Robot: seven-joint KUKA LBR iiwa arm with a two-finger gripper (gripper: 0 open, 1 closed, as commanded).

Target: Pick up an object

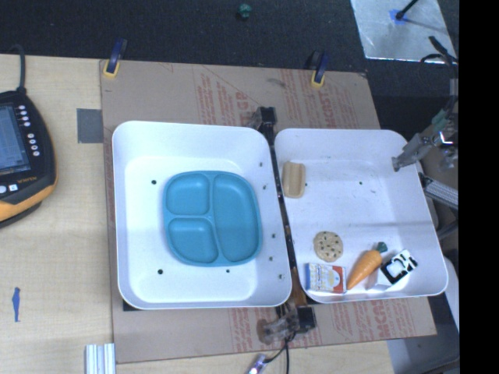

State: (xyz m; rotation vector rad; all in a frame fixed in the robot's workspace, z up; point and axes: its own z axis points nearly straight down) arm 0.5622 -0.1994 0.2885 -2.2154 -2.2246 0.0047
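Camera view: nearest the lens, along the right bin's [352, 142] front wall, sit a small carton [324, 277], toy carrot [365, 267] and a black-white block [399, 267]; a cookie [328, 245] lies just behind. Carrot looks light, stiff, prob. slick plastic; best pinched across its thick mid-body. Gripper [407, 158] hangs at the bin's far-right rim, well apart from the carrot, which lies nearer the front. Can't tell its state, nothing visibly held. Left bin [132, 142] holds a blue divided plate [211, 216].
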